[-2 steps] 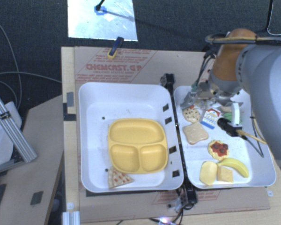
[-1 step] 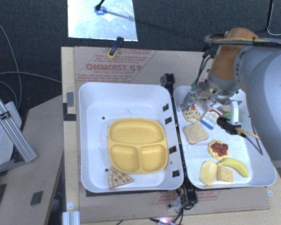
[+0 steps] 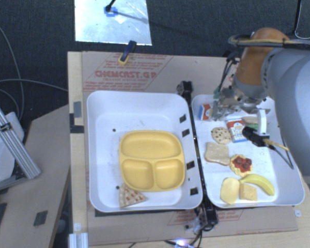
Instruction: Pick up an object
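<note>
Hovering over right bin's (image 3: 294, 190) far end, pincer (image 3: 230, 106) close above small red-and-white packet (image 3: 206, 111); finger state impossible to tell. Best lowered straight down, centred on one item, clear of cookie (image 3: 220, 135) and bin wall.

tray (image 3: 151, 159): smooth yellow plastic | bins (image 3: 101, 138): glossy white plastic | bench (image 3: 160, 66): matt cardboard

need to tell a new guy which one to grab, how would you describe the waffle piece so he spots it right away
Start at the left white bin, the one holding the yellow divided tray. Look just off the tray's near-left corner, toward the bin's front wall, for the waffle piece. It is a tan wedge with a grid pattern, and it lies in a different bin from the other food pieces, which sit in the right bin.
</note>
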Robot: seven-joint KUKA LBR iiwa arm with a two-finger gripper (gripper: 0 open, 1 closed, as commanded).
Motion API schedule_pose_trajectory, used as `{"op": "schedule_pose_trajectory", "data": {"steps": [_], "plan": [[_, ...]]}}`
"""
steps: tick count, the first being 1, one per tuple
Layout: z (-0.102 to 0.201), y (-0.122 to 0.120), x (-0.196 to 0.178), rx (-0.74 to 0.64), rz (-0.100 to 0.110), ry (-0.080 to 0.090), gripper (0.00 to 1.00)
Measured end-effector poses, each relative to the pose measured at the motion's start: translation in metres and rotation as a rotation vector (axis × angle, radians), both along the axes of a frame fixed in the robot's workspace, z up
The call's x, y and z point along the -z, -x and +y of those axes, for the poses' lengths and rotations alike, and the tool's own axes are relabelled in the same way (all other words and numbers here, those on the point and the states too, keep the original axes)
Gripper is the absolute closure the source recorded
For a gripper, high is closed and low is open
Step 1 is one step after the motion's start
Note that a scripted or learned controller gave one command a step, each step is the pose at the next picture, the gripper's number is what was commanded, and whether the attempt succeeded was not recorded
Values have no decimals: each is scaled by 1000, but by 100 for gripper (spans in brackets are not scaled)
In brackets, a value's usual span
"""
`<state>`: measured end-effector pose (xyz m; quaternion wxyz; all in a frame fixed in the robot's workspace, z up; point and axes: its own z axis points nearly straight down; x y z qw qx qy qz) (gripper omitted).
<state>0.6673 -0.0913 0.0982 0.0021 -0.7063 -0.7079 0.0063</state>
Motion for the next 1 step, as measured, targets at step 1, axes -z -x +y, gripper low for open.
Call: {"op": "schedule_pose_trajectory", "data": {"steps": [1], "plan": [[-6, 3, 1, 1, 10, 9, 0]]}}
